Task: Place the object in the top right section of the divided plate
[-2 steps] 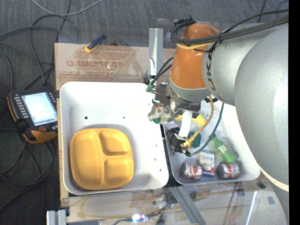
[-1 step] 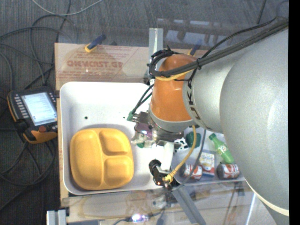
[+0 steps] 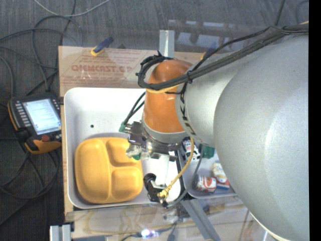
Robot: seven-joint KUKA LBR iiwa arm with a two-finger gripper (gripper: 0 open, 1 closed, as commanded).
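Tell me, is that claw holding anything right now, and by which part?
That cannot be told: the arm's orange band and wrist hide the claw from above, beside the yellow divided plate.

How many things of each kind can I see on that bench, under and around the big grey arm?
White bins: 2, the left bin and the right bin, largely covered by the arm
Yellow divided plates: 1, in the left bin
Small packaged items: at least 2, a red-and-white one and another, in the right bin; others may lie hidden under the arm
Total: 5 visible things
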